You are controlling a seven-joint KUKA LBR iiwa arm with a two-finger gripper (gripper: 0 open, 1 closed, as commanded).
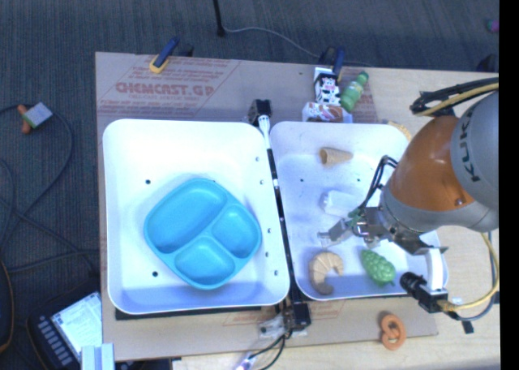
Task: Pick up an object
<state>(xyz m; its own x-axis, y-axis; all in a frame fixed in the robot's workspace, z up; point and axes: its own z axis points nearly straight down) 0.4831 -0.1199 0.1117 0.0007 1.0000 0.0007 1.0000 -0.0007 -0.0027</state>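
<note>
Grey and orange arm bulk at the frame's right hides part of the right bin (285,198); whether the gripper (350,227) is open or closed, I cannot tell. Around it lie a green bumpy object (378,267), a croissant (326,268), a pale clear piece (335,200) and a cone (335,155). A blue divided plate (203,232) sits in the left bin (122,198).
</note>
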